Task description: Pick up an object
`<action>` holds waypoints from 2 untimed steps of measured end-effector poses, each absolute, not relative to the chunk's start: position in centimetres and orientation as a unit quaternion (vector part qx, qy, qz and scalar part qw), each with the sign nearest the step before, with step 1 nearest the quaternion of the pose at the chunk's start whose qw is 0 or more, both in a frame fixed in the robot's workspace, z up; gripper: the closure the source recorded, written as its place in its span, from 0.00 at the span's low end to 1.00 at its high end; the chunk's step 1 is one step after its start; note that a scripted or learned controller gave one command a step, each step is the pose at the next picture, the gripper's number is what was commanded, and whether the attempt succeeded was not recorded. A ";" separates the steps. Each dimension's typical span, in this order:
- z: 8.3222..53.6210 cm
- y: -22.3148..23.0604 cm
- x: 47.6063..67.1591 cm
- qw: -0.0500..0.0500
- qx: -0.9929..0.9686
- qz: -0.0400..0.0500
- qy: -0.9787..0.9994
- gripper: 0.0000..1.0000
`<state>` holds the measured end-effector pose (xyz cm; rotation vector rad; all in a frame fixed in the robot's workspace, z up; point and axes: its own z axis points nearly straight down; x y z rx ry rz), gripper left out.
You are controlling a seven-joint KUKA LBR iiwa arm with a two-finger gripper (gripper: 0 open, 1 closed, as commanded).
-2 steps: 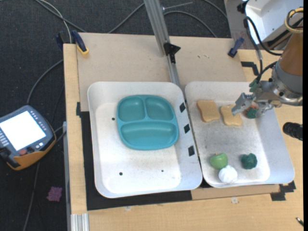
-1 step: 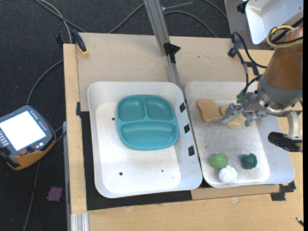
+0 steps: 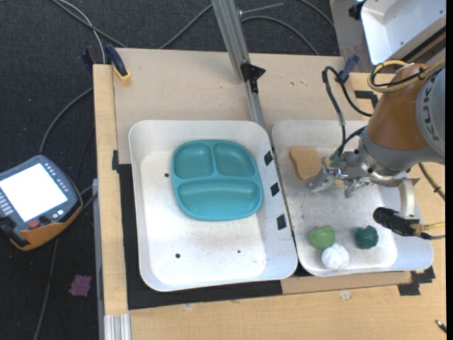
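In the right bin, a tan bread-like piece lies near the far left corner. My gripper hangs low over the bin floor just to the right of that piece, close to its edge. Nothing shows in its grasp. Near the bin's front edge lie a light green object, a white ball touching it, and a dark green object further right. The grey arm with its orange band comes in from the right.
A teal divided plate sits in the left bin. A metal post slants up from between the bins. Cables run across the bench's far right, and a handheld screen lies off the bench on the left.
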<state>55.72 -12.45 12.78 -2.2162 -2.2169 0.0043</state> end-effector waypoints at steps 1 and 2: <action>8.5 -12.4 55.8 0.001 -0.707 0.000 -0.707 0.00; 10.0 -12.6 56.0 -0.004 -0.707 -0.002 -0.707 1.00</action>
